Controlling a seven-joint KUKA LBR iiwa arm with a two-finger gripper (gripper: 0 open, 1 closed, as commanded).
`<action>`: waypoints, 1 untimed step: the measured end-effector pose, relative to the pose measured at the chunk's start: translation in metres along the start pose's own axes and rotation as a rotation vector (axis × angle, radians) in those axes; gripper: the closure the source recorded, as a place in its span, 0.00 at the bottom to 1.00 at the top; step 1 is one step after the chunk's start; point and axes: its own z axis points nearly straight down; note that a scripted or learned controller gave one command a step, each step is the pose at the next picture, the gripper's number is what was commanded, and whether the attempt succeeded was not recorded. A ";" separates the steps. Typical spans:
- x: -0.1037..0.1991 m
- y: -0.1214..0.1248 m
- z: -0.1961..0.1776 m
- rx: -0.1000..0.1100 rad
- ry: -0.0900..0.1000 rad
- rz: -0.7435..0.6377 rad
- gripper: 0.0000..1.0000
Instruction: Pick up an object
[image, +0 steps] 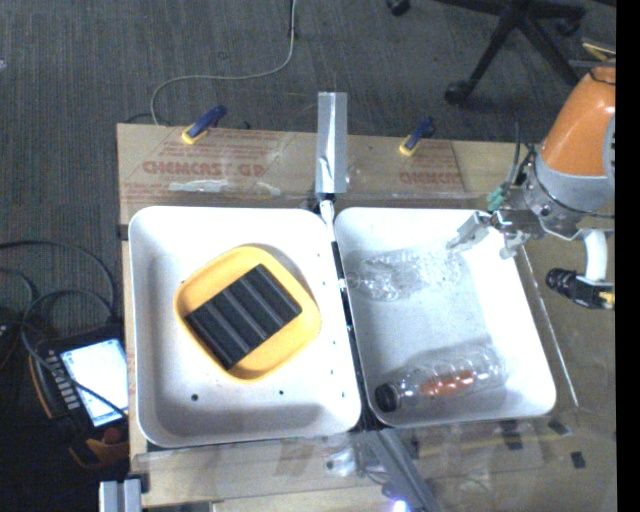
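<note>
Two things lie in the right bin (535, 330). A clear plastic bottle (440, 380) rests on its side along the near wall, dark cap toward the divider between the bins, with something reddish showing through its middle. A crumpled piece of clear plastic (405, 272) sits toward the far left of that bin. In the left bin (145, 300) a yellow tray-like item with a ribbed black insert (248, 312) lies flat and takes up much of the floor.

The bottle looks light, smooth and likely slippery; its round body could roll or squirt out of a pinch, so a grip across the middle of the barrel, square to its length, seems safest. The crumpled plastic is probably very light and flimsy, giving under pressure and hard to trap. The yellow item looks stiff but too broad to span; only a raised edge would offer a hold.

The end effector (492, 228) hangs over the far right corner of the right bin, near the crumpled plastic and well apart from the bottle. Its fingers (467, 233) appear spread with nothing between them.
</note>
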 end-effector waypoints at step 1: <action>0.115 -0.032 0.030 0.002 0.000 0.157 0.00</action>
